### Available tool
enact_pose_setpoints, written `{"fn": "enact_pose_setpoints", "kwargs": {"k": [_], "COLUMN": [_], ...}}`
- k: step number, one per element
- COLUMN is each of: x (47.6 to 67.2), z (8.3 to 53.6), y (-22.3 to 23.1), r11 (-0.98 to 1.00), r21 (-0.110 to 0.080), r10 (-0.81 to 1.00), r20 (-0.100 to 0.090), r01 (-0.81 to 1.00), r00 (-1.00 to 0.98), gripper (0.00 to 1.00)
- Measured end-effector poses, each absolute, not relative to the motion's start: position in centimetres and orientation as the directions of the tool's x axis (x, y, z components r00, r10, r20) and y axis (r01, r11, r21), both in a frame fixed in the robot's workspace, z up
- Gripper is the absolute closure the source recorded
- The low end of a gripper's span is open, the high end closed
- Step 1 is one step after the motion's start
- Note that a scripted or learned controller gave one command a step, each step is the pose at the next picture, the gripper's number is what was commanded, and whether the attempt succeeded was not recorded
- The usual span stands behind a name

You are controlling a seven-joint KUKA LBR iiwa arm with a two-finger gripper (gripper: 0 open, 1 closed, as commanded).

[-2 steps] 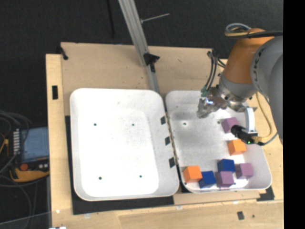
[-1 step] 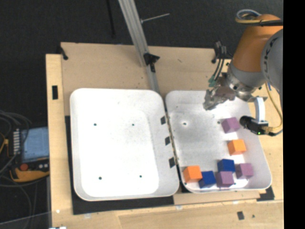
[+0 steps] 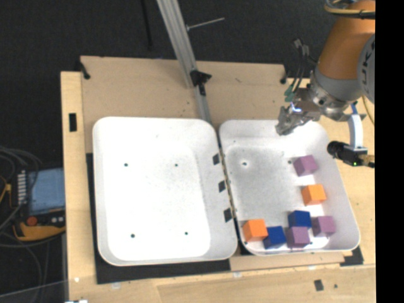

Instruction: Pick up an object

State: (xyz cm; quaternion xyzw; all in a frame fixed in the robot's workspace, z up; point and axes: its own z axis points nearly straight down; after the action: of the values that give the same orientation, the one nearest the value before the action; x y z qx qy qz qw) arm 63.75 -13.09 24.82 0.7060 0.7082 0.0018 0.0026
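So here's what you're looking at: the gripper [image 3: 289, 124] hangs over the far edge of the right bin [image 3: 265, 169], up near its back rim, with nothing under it but bare white floor. It's too small and dark from this angle to read, so honestly you can't tell its state, and nothing visible sits in it. I wouldn't count anything as picked.

All the candidates are in that same bin, bunched toward the near and right side, probably because loose blocks slide and collect along the walls. There's a purple block [image 3: 306, 165] on its own, closest to the tool, then an orange block [image 3: 314, 194] just below it, also standing clear. Down at the near rim you've got a tight cluster: another orange cube [image 3: 255, 229] touching a blue cube [image 3: 274, 237], a purple cube [image 3: 298, 236], a second blue one [image 3: 300, 219] behind it, and a purple one [image 3: 325, 225] by the right wall.

If it were my call, the lone purple block is the easy target, since it has open space on all sides. The clustered ones look like trouble, packed against each other and the rim.

The left bin [image 3: 158, 188] has no blocks in it.
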Motion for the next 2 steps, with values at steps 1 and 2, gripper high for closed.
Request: {"fn": "enact_pose_setpoints", "kwargs": {"k": [1, 2], "x": [62.4, 60.8], "z": [25.6, 26.0], "y": [-8.3, -4.1], "r11": [0.006, 0.006], "r21": [0.001, 0.0], "r10": [1.0, 1.0], "r20": [0.001, 0.001], "r01": [1.0, 1.0], "r00": [-0.006, -0.006], "gripper": [1.0, 1.0]}}
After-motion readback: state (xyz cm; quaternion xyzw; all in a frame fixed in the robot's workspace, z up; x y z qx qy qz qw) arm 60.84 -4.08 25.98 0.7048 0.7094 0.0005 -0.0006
